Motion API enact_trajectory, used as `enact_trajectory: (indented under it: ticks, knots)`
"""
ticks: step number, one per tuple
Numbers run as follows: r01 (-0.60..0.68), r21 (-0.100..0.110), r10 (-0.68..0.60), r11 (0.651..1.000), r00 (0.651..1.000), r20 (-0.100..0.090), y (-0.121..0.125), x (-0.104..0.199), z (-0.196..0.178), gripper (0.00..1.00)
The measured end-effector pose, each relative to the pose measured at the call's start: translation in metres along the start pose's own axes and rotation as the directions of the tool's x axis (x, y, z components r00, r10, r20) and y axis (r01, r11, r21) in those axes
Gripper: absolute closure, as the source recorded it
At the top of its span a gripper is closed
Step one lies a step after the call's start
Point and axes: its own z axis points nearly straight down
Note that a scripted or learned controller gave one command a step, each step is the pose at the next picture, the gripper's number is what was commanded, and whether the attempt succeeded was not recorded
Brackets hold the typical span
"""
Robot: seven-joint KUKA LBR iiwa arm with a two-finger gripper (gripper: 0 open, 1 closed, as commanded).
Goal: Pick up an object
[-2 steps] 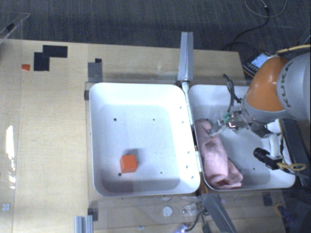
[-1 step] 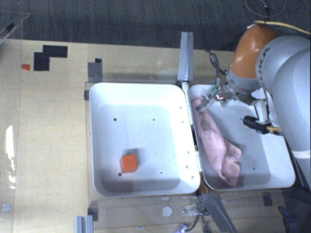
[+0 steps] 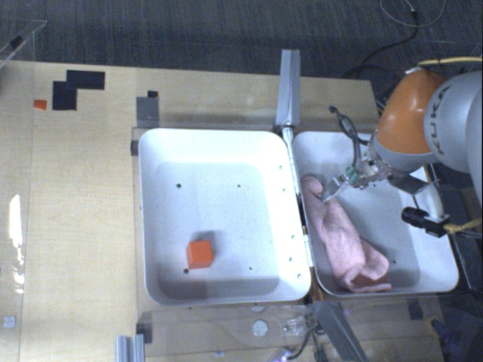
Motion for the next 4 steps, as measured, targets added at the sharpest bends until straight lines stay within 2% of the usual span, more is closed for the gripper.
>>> enact_trajectory:
  ticks: [1, 2, 3, 4]
  knots:
    - [0.132, -0.005, -0.132, 0.991, 0.991, 0.003, -0.033, 0.018, -0.001, 0.0]
    - [-0.181, -0.001, 0.181, 0.983, 0.983, -0.001, -0.057, -0.014, -0.001, 0.0]
    - [-0.192, 0.006, 0.192, 0.981, 0.981, -0.002, -0.005, -0.012, -0.045, 0.0]
    - [0.091, 0.006, -0.091, 0.996, 0.996, -0.004, 0.009, -0.023, -0.043, 0.0]
